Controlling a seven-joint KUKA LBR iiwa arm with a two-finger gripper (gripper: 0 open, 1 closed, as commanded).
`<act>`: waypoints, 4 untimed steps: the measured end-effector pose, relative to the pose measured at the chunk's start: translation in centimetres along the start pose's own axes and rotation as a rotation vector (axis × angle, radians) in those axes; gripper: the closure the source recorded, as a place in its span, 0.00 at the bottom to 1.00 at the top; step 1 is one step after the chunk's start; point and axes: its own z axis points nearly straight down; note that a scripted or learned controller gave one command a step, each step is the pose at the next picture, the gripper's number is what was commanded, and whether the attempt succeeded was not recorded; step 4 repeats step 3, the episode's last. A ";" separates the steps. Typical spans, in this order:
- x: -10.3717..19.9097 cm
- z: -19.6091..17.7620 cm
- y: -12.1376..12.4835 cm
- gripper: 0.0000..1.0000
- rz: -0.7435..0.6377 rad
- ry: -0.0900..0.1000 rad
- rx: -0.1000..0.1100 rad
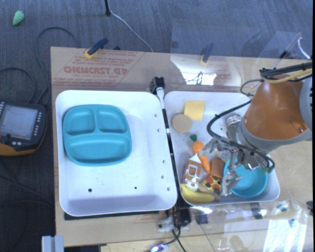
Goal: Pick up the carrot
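Orange carrot (199, 150), green tip seemingly up-left.

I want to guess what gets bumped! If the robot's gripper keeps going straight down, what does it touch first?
Probably the small brown block beside the orange carrot, since the metal two-finger gripper hangs over that spot in the right white bin. Depth is hard to judge from this slanted view, so it might land on the carrot instead.
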 end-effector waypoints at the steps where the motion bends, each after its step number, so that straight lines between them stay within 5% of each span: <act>1: -3.5 6.3 -0.2 0.00 0.060 -0.010 0.007; 2: -3.8 4.9 -0.5 1.00 0.060 -0.017 0.016; 3: -6.8 -2.9 6.1 1.00 0.290 -0.009 0.002; 4: -6.8 -2.9 6.1 1.00 0.290 -0.009 0.002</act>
